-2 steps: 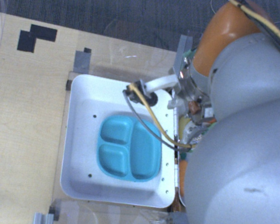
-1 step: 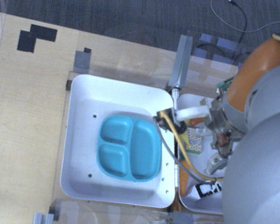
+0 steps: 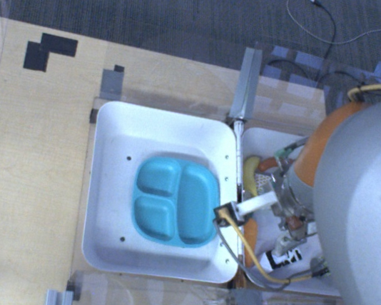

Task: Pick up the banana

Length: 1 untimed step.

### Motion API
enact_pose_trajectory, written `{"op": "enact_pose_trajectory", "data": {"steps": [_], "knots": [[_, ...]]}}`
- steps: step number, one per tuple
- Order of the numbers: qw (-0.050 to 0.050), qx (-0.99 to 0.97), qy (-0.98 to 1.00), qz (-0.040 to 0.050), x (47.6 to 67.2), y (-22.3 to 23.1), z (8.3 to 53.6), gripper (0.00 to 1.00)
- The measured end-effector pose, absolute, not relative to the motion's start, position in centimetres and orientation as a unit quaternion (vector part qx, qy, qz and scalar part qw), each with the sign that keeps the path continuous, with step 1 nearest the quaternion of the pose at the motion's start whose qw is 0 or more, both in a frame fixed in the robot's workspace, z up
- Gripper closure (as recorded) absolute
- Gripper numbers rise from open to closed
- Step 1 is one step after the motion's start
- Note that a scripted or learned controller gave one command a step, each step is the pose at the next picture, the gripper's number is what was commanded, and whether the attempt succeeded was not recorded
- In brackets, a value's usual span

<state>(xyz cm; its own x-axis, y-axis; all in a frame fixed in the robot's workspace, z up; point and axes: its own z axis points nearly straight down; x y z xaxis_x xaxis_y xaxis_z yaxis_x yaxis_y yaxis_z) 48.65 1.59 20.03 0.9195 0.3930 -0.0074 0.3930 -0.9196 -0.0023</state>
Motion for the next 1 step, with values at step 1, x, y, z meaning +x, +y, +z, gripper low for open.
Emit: {"op": "enact_pose_trajectory", "data": {"steps": [1], "knots": [[0.0, -0.98, -0.201, 0.0037, 48.66, 1.61, 20.04, 0.0]]}}
